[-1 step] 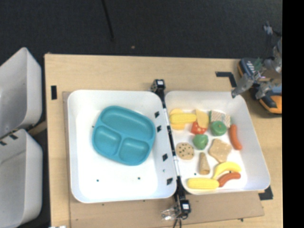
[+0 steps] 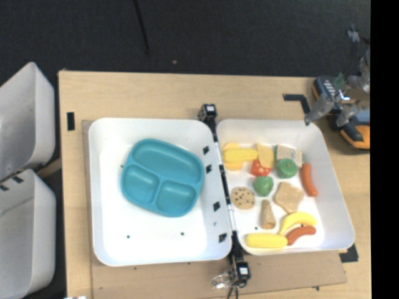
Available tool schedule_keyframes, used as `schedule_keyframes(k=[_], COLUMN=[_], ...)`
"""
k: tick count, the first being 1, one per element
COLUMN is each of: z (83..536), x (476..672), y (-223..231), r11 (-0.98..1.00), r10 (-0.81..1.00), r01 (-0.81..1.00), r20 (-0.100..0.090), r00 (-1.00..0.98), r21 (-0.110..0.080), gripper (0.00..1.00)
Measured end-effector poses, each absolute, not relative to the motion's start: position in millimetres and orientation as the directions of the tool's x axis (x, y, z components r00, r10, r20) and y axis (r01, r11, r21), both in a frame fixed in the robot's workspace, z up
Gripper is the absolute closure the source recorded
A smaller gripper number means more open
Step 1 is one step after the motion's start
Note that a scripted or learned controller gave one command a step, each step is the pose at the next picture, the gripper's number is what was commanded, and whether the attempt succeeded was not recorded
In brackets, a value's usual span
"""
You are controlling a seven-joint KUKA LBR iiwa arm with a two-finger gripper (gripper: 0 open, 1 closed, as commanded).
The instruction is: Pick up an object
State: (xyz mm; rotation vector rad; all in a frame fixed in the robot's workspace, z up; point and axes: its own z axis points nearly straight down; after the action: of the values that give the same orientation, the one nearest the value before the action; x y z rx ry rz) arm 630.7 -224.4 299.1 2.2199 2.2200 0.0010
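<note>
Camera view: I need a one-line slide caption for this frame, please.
Toy food fills the right bin; a blue divided plate sits in the left bin.

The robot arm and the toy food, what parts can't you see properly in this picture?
- The pincer: small and blurry in the camera view, so its grip cannot be judged.
- The arm: cut off by the right edge.
- The pale speckled piece: partly covered by the green toy.
- The red toy: tucked under the yellow wedge.
</note>
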Motion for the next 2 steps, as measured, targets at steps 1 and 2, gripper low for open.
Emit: schedule_keyframes(k=[1,2], z=[256,213], x=[632.8,630.7], y=[-220,-219], r11=[0.003,0.001], r10=[1.000,1.000], r01=[1.000,1.000], r20=[-0.002,-0.001], r00=[-0.003,-0.001], r21=[-0.002,-0.003], gripper=[0.00,0.00])
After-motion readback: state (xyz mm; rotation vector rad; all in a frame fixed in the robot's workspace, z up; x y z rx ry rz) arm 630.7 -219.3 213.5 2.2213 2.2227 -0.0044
